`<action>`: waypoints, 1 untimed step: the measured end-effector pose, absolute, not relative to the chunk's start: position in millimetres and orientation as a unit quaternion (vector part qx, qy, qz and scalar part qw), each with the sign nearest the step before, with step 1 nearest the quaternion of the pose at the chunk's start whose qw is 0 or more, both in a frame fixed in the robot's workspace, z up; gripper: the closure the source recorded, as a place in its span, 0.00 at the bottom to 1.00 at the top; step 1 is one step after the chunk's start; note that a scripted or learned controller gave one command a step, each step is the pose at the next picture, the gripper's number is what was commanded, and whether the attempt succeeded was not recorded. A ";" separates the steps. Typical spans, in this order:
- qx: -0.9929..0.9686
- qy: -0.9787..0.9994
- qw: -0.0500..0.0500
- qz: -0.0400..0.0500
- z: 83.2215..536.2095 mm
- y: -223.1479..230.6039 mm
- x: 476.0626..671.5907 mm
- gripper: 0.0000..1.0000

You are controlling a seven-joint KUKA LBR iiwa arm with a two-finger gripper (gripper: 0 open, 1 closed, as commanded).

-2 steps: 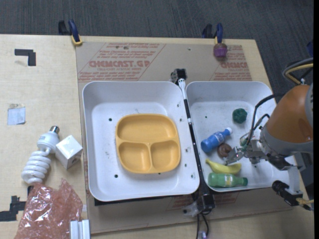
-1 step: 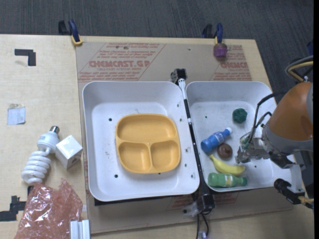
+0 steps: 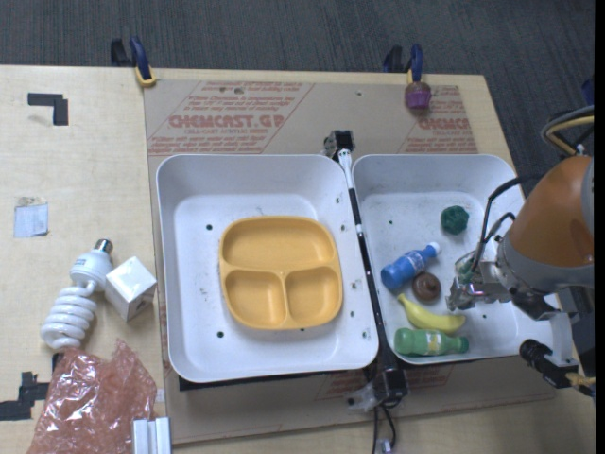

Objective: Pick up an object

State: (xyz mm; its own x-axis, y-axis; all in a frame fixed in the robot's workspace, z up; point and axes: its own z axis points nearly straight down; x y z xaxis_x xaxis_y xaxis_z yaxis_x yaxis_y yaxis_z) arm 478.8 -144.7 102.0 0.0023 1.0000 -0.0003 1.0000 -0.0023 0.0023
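Far left of the gripper (image 3: 465, 289), on the bench outside the bins: a spiral bulb (image 3: 76, 303), a white cube (image 3: 130, 288) touching it, and crinkled pink plastic (image 3: 90, 403) below. Nearer, still left: left bin (image 3: 189, 206) w/ a yellow divided tray (image 3: 281, 272) in the middle. Right bin (image 3: 378, 183) holds the rest. Just left of the gripper: blue bottle (image 3: 408, 267) and a brown round item (image 3: 426, 287). Below-left, close by: banana (image 3: 430, 316), then a green bottle (image 3: 430, 342) lying flat under it. Above the gripper: dark green ball (image 3: 455, 219), apart. Gripper is down in the bin; can't tell open or closed, nothing seen in it.
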 end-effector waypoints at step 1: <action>0.707 0.707 0.001 0.001 92.4 -105.0 478.4 0.00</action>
